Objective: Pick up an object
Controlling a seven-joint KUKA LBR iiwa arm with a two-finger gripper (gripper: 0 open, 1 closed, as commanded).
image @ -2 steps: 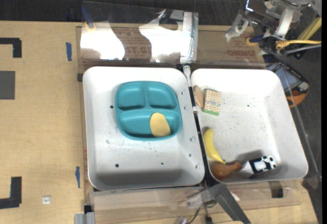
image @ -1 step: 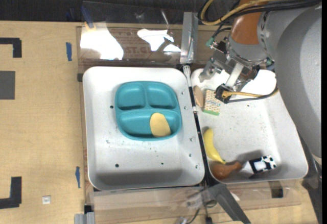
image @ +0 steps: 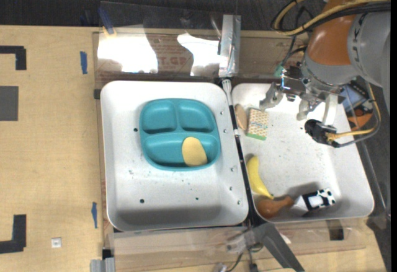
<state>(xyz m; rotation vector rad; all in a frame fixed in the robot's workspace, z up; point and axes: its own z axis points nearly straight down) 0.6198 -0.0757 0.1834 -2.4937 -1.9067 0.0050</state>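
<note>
My gripper (image: 287, 103) hangs over the back part of the right bin (image: 347, 165), open, with bare bin floor between its fingers (image: 270, 97). A beige speckled block (image: 258, 123) lies just left of it and a little nearer, against the bin's left wall, beside a tan piece (image: 240, 117). A yellow banana (image: 255, 176) lies along the left wall nearer the front. A brown pear-shaped object (image: 275, 204) and a small black-and-white object (image: 318, 200) rest at the front edge.
The left bin (image: 124, 190) holds a teal divided tray (image: 162, 122) with a yellow oval object (image: 194, 152) in its front compartment. A black connector with a yellow cable (image: 322, 131) dangles from the wrist over the right bin.
</note>
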